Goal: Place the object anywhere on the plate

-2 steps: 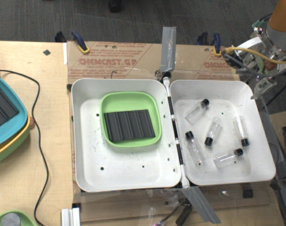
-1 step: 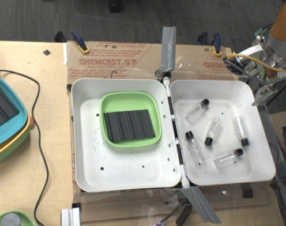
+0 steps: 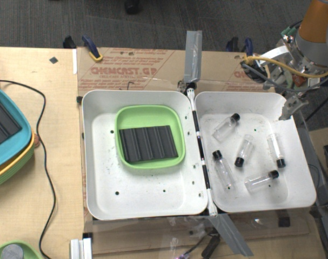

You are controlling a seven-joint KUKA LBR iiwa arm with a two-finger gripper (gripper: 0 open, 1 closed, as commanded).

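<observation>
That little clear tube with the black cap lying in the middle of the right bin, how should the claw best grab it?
Best guess: grip the vial across its clear body, midway along, coming straight down from above. It lies flat and tilted, cap toward the bin's near side, so the fingers should close across its narrow width, not end to end. Open floor on both sides leaves room. The gripper sits at the bin's far right corner.

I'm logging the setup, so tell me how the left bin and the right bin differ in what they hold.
The left bin holds one green plate with a dark ribbed insert; the right bin holds five small clear vials with black caps, such as one near its back. The left bin's load sits together toward the back; the right bin's vials lie scattered at different angles. Both bins are shallow, white and similar in size.
</observation>
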